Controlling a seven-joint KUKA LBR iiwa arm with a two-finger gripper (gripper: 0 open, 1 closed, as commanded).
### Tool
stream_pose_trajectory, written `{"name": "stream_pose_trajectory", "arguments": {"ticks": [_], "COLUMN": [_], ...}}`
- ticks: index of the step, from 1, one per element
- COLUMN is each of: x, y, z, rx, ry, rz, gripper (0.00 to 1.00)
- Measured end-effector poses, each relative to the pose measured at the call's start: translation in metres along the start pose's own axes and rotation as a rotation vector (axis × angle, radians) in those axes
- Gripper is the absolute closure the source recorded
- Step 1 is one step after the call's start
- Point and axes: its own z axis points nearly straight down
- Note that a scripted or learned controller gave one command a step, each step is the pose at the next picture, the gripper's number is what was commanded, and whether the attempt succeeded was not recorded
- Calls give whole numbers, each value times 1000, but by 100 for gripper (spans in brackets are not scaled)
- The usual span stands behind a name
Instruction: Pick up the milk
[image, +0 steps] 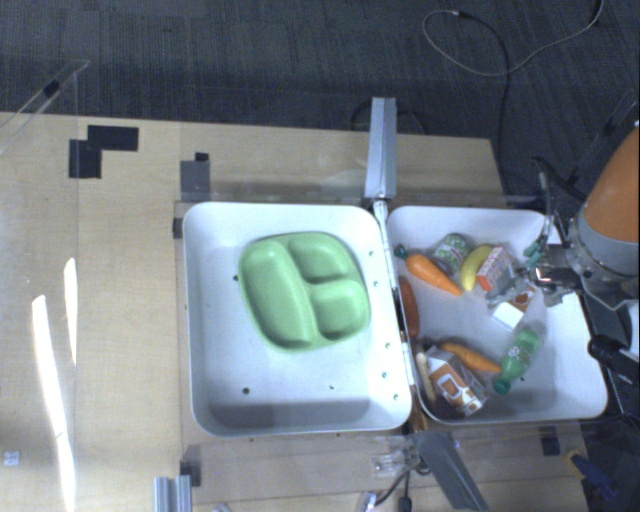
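Milk carton (512, 303) in right bin (590, 400), toward right side, tilted, just under gripper (537, 272). Left bin (200, 300) holds green divided tray (303, 289). Right bin, from left: sausage (408, 306) along left wall, brown carton (452, 382) at near edge, carrot (433, 273), second carrot (470, 356), can (451, 246) at far side, lemon (476, 262), green bottle (517, 358). Gripper over milk, whether clenched or released: cannot tell. Grey arm (610, 215) with orange band at right

Two white bins (200, 330), one green divided plate (304, 289), two carrots (434, 273), one yellow banana (474, 264), one green bottle (517, 357), one brown-and-white carton (455, 386), one red sausage (409, 306), one small round can (452, 247)
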Motion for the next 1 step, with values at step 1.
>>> {"name": "stream_pose_trajectory", "arguments": {"ticks": [1], "x": [-58], "y": [37], "z": [106], "rx": [3], "ry": [0], "rz": [23], "gripper": [0]}}
